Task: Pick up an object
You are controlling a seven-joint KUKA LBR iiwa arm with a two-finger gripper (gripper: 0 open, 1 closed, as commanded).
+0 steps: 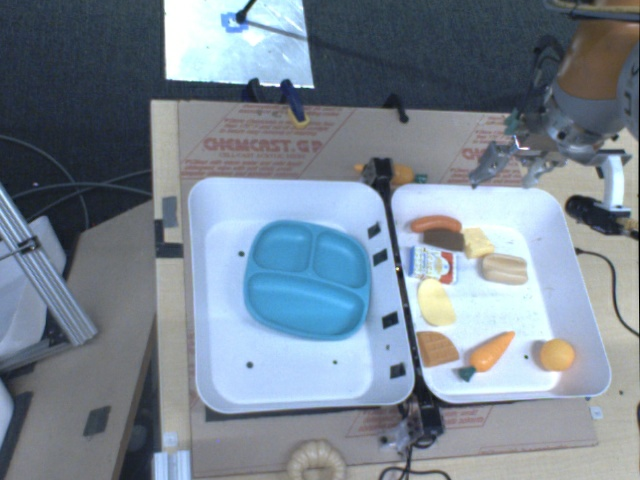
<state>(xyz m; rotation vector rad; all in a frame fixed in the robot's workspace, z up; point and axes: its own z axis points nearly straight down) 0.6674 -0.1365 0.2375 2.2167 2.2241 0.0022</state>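
The claw [514,165] hangs over the back edge of the right bin [575,268], fingers spread wide and gripping nothing. All the toy food sits below it in that bin: a hot dog [436,224], a cheese cube [478,242], a bread roll [504,268], a carrot [490,351] and an orange [556,354]. The left bin [215,268] has a blue divided plate [308,278] in it.

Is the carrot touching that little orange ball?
Apart: the camera view shows bare white bin floor between the orange toy carrot and the small orange ball.
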